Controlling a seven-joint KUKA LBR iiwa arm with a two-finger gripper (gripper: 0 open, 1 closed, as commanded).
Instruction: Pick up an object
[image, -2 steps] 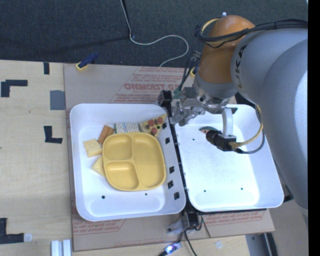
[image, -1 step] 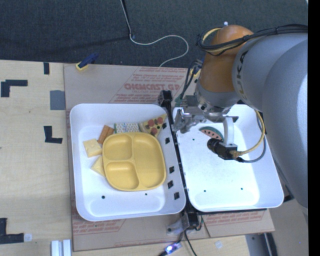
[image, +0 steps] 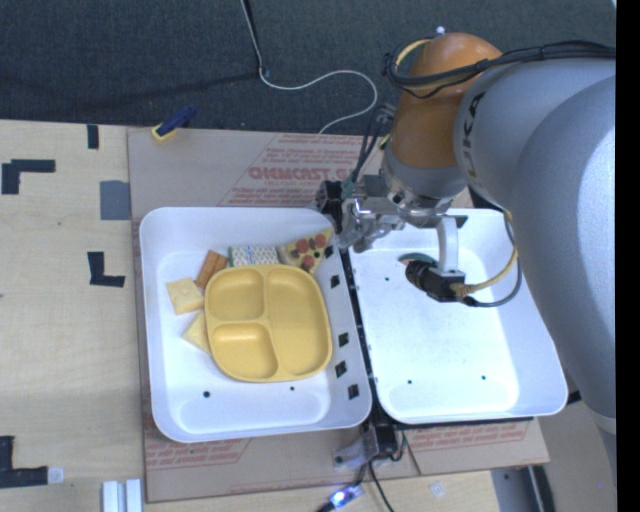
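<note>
1. While the grey arm with its orange band reaches in from the right, its pincer hangs over the far end of the wall where the two shallow white bins meet.
2. Whether that pincer is wide or narrow, I cannot tell; the metal parts blur together, and nothing is seen gripped in it.
3. Over in the left white bin, a yellow plastic plate with three compartments lies flat in the middle.
4. Tucked against the plate's far-left rim are a pale square cracker-like piece and a brown, toast-like slab.
5. Along the plate's far rim sits a small patterned block, and beside it a slice-shaped toy with red dots, just beside the pincer, near the bin's far right corner.
6. The right white bin sits under a black part on the arm with a yellow cable.
7. Both bins rest on a brown cardboard sheet on the desk.
</note>
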